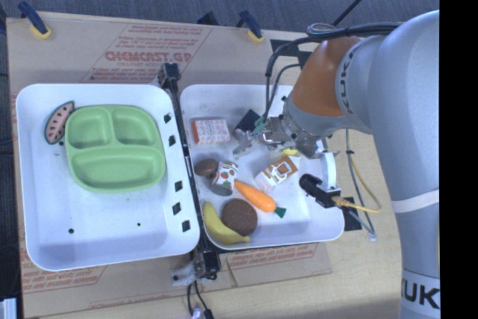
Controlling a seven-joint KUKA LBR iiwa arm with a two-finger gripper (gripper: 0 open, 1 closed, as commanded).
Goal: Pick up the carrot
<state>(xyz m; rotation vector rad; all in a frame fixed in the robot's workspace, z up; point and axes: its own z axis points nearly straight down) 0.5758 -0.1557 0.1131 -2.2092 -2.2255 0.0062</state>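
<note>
The carrot [255,197] lies flat and aslant in the near half of the right bin [216,99], its green end pointing near-right. It is crowded on the left. A brown disc [239,216] sits just beside it on the near-left, and a banana [219,228] curves past that into the bin's near-left corner. Just far of the carrot stands a small carton [275,172], close to touching it. Far-left of the carrot is a small printed cup [225,175], with a dark brown lump [205,167] against the cup's left side. Farther back a red-and-white box [210,131] lies near the bin's left wall, and a small black piece [246,119] sits just right of it.

The bin floor is bare to the right of the carrot and on toward the near-right corner, and a bare strip also runs along the far wall. The near wall is close behind the disc and banana.

The left bin [97,228] holds a green plate [116,147] and a melon slice [57,122] at its far-left, with bare floor across its near half.

The claw [252,135] is over the far middle of the right bin, beside the black piece, between the box and the carton. It is well apart from the carrot, which lies nearer, with the carton between the two. I cannot tell whether the claw is open or closed, and I see nothing in its hold.
</note>
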